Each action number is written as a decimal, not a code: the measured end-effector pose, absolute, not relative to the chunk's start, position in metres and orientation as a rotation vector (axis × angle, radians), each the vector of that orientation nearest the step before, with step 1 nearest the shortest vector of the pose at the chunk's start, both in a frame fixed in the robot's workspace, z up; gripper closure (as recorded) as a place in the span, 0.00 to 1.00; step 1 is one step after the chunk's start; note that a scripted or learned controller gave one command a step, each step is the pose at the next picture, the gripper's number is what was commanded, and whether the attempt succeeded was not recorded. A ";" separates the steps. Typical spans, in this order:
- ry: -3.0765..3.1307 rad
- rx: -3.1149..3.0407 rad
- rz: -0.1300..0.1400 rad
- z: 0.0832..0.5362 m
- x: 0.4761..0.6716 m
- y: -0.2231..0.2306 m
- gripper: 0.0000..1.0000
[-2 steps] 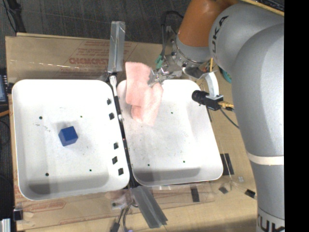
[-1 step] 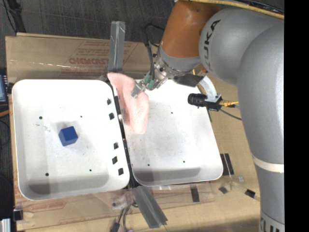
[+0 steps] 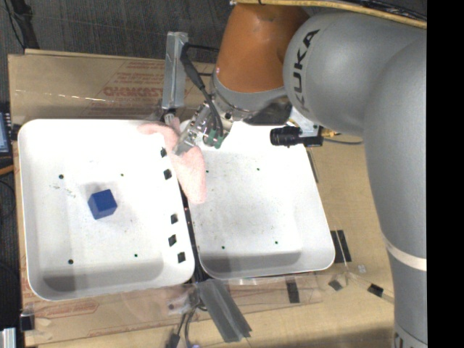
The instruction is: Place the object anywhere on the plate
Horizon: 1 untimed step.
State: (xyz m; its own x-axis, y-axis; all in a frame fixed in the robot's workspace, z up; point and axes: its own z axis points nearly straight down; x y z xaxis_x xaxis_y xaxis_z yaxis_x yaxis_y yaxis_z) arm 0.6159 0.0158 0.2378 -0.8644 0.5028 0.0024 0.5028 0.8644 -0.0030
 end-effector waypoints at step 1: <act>-3.132 -0.191 0.002 0.245 0.600 0.061 1.00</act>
